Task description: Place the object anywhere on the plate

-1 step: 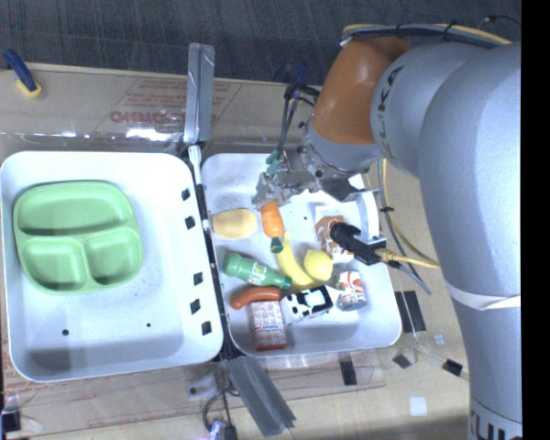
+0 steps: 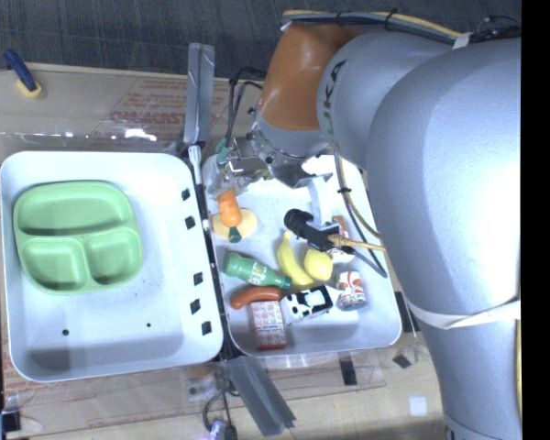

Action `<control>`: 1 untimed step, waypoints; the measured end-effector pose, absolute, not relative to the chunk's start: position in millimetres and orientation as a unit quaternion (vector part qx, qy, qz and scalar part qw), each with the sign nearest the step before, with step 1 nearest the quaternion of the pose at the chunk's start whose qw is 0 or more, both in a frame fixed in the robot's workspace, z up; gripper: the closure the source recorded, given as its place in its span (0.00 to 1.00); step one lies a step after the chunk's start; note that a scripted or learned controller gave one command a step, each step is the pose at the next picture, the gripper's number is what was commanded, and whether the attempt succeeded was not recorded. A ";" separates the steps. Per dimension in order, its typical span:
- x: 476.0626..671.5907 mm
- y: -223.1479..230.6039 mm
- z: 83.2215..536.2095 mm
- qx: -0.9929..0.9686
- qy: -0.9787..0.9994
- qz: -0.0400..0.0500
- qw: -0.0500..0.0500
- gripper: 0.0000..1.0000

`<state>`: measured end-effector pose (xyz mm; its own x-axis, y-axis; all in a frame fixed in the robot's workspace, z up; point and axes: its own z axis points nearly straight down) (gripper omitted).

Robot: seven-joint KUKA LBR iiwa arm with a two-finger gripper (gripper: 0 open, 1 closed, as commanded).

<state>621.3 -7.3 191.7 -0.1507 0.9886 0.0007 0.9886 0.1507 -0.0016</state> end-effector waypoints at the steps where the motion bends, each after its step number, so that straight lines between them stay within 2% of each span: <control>1: 611.0 69.9 190.5 -0.581 -0.814 0.002 0.002 1.00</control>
<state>611.0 69.9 190.5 -0.3244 0.9459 0.0013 0.9459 0.3244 -0.0065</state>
